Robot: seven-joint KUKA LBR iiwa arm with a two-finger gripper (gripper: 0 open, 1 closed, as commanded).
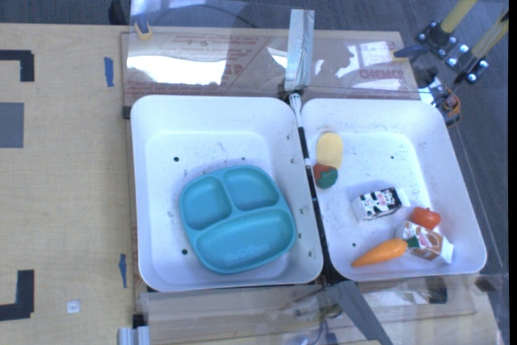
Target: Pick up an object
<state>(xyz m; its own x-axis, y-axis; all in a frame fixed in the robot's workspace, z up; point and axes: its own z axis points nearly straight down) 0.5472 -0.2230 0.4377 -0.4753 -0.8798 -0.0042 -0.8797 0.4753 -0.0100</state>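
Table (pixel 65 198) is tan wood, wide bare stretch on the left with black corner marks. Two white bins sit side by side on it, walls touching down the middle.

Left bin (pixel 153 133): a teal divided plate (pixel 236 217) lies in the lower middle, tilted a bit, its lower edge close to the bin's near wall. Open floor above it and along the left wall.

Right bin (pixel 428 133): upper right half of the floor is bare, plenty of open room there. Small things are clustered low and along the left wall. A pale yellow piece (pixel 329 149) lies just beside the dividing wall, with a red-and-green round piece (pixel 325 175) touching it below. A black-and-white patterned little box (pixel 378 203) sits near the bin's middle, apart from the rest. A carton with a red cap (pixel 426 237) lies on its side near the right wall, low corner. An orange carrot (pixel 380 253) lies just beside the carton, tip pointing to the near wall.

Clear plastic sheet stands behind both bins. The arm's claw: cannot tell its state or place from this view.
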